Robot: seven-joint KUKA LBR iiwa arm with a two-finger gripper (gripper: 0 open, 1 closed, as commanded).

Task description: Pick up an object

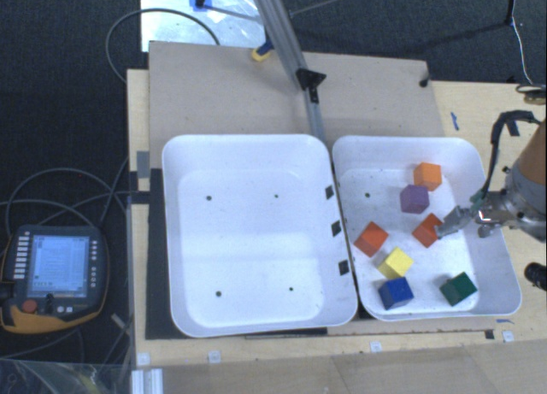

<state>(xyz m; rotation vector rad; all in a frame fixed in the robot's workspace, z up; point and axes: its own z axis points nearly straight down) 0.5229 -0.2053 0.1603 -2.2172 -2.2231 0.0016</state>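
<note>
The gripper (450,222) reaches in from the right over the right bin (491,260), its tip touching or just beside the red-orange block (426,231); whether it is open or closed cannot be told. Taking that block as the landmark: a purple block (414,198) sits just above it, an orange block (427,175) farther above, another orange block (371,238) to its left, a yellow block (397,262) below-left, a blue block (396,292) beneath that, and a green block (458,288) below-right. The left bin (248,234) lies well to its left.
</note>
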